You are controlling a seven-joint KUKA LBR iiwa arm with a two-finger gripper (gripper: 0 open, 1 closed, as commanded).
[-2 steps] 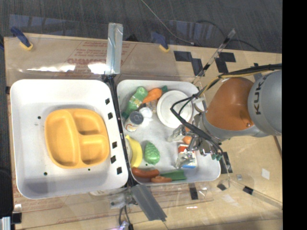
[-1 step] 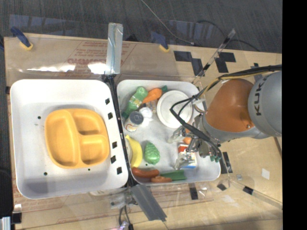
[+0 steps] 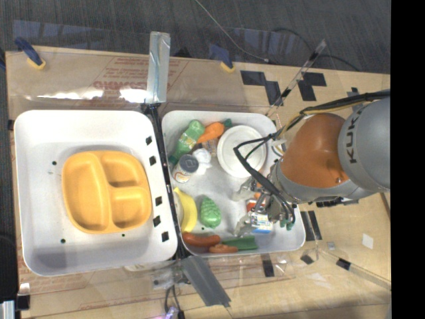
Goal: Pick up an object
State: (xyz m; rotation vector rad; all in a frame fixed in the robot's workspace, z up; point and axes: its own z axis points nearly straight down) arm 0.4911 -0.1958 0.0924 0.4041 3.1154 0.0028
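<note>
The right bin (image 3: 292, 239) holds a jumble of toy food. A green bottle (image 3: 188, 137) and an orange carrot (image 3: 212, 131) lie at the back beside a round white plate (image 3: 232, 153). A small jar (image 3: 188, 164) sits left of the plate. Nearer the front lie a yellow banana (image 3: 188, 211), a green ridged piece (image 3: 210, 212), a red sausage (image 3: 199, 240) and a green cucumber (image 3: 243, 244). My gripper (image 3: 256, 212) is low in the bin's front right part, right over a small blue, white and red item (image 3: 262, 226). Cables hide the contact.
The left bin (image 3: 33, 178) holds a yellow divided plate (image 3: 106, 191). The arm's orange band (image 3: 312, 153) and grey body overhang the right bin's right wall. A black divider strip runs between the bins. Brown cardboard surrounds both bins.
</note>
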